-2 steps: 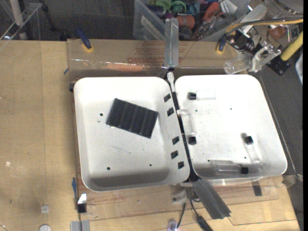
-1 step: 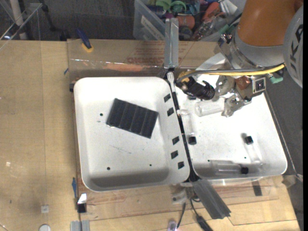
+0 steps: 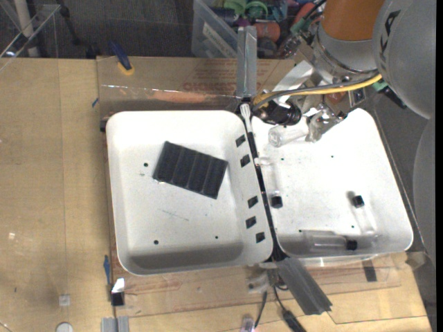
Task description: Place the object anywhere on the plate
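A black ridged rectangular plate (image 3: 190,170) lies flat in the left bin (image 3: 131,137), slightly turned. My gripper (image 3: 308,128) hangs low over the far left corner of the right bin (image 3: 387,178), close to the divider. A clear tube-like piece (image 3: 282,137) shows just left of the gripper; whether it is held is hidden. More clear tubes with black caps lie in the right bin: one by the divider (image 3: 275,198), one at the right (image 3: 361,211), one along the front wall (image 3: 331,241).
A raised divider with black clips (image 3: 250,185) separates the bins. A clear tub of colourful toys (image 3: 256,12) stands behind the bench. The grey arm with its orange band (image 3: 360,9) fills the upper right.
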### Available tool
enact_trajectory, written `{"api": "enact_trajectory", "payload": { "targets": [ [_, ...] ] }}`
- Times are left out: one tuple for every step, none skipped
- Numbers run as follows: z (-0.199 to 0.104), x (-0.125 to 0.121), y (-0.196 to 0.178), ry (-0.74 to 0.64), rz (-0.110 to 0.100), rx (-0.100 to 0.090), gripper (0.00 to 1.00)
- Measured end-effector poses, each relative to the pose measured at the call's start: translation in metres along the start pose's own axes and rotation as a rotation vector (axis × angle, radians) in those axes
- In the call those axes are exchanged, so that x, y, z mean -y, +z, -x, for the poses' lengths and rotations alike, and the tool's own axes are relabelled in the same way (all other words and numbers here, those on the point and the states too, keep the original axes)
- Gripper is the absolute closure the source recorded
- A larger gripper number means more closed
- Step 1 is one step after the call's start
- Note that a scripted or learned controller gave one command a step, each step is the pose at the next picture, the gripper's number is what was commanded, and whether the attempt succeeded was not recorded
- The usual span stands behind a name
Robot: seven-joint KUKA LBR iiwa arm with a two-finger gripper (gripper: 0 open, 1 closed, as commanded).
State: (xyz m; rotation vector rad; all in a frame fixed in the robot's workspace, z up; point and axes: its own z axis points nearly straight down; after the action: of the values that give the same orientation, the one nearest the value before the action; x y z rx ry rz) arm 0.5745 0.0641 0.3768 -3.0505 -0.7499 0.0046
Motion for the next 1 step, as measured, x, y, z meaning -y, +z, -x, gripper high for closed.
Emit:
{"api": "enact_trajectory", "payload": {
  "targets": [
    [-0.0505, -0.0161, 0.0107, -0.193, 0.0, 0.0, 1.0]
  ]
}}
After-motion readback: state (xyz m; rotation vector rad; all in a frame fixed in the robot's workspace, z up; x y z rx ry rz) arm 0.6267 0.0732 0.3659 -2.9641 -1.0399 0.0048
